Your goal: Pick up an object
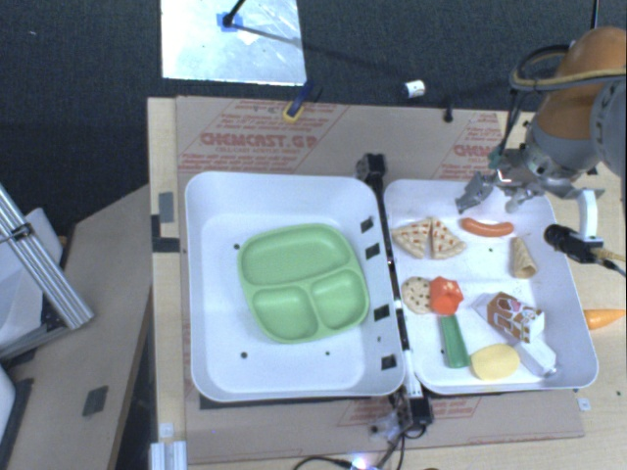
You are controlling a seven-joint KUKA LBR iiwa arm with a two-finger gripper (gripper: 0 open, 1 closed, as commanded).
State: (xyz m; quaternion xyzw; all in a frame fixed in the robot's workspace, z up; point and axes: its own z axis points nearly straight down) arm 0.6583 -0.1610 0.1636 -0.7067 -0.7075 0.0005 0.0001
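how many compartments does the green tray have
3. The green tray sits in the left bin: one wide compartment across the far side, and two smaller ones along the near side, left and right. Nothing covers it.

Pretty clearly a robotics lab setup, not a kitchen despite the food. The tabletop (118, 253) is bare wood with a protective-film sheet printed "CHEMCAST GP" (260, 137) laid under two shallow white bins (211, 204), and the backdrop is dark cloth. The food in the right bin is all toy stuff (a plastic-looking sausage (487, 227), pizza slices (428, 238)). Add the grey-and-orange industrial arm (578, 106), loose cables, and aluminium framing (34, 262) at the left edge.
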